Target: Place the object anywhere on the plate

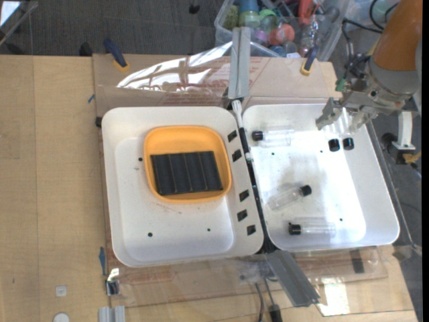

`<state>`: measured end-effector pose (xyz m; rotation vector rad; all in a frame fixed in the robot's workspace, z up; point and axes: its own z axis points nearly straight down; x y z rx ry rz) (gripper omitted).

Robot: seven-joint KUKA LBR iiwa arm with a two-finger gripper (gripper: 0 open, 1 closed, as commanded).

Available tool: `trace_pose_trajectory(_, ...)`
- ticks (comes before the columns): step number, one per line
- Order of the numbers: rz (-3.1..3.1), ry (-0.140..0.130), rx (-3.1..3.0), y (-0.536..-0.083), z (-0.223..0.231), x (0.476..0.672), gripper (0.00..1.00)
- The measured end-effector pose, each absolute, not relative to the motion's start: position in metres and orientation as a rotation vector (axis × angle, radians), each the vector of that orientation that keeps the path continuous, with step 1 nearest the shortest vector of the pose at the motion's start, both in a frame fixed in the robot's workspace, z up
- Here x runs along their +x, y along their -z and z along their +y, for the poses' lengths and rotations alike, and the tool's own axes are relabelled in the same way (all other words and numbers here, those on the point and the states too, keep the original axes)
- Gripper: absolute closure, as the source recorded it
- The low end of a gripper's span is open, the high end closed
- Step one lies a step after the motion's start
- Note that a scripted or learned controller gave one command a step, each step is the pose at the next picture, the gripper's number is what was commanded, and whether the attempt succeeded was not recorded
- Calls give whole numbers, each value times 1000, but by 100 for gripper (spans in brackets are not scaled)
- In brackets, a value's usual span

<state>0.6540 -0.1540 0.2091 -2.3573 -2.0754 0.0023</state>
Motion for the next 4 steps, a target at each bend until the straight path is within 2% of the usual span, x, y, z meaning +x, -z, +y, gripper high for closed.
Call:
trace_pose_trajectory(2,-2678,2,-1650,-220,-115,667,100)
trace_pose_trajectory(3,-2834,1,-1355,-214,-103,668,100)
trace_pose_trajectory(4,-2896,2,-1231,-250,-100,666,100)
